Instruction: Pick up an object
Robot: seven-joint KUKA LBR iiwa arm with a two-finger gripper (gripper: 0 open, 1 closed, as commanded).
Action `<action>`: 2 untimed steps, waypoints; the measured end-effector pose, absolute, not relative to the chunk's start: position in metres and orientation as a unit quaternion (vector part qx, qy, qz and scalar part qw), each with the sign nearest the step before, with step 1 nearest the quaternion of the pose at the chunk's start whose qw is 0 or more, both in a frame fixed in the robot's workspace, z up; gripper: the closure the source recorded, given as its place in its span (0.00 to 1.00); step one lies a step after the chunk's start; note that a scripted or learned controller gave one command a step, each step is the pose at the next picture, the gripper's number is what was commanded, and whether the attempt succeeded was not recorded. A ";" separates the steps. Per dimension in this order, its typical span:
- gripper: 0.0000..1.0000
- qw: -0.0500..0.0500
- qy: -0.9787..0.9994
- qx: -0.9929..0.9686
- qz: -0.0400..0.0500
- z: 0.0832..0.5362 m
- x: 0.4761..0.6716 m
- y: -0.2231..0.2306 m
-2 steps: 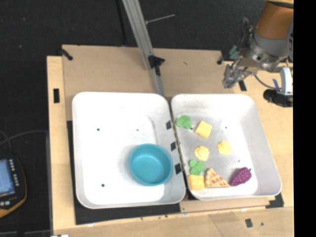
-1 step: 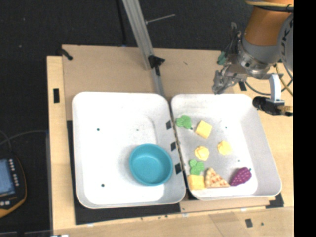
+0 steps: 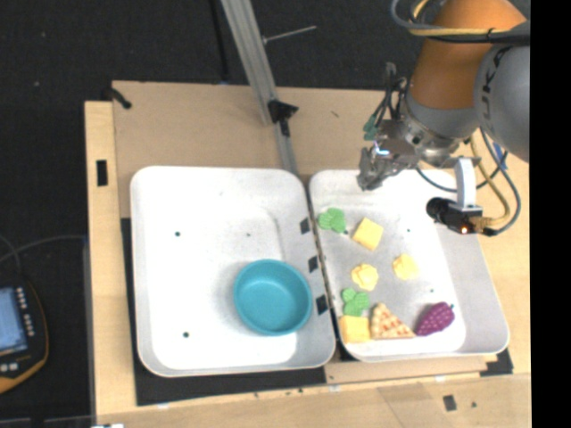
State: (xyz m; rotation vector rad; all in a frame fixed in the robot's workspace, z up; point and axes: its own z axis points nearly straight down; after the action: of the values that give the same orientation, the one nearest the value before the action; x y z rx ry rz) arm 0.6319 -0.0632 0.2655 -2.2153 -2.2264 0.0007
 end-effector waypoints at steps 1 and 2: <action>1.00 0.000 -0.709 -0.705 0.000 0.262 0.609 -0.029; 1.00 0.001 -0.709 -0.705 0.000 0.247 0.577 0.018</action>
State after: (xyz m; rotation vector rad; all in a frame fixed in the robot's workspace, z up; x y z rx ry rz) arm 0.5766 0.0181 0.2474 -2.2137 -2.2269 0.0013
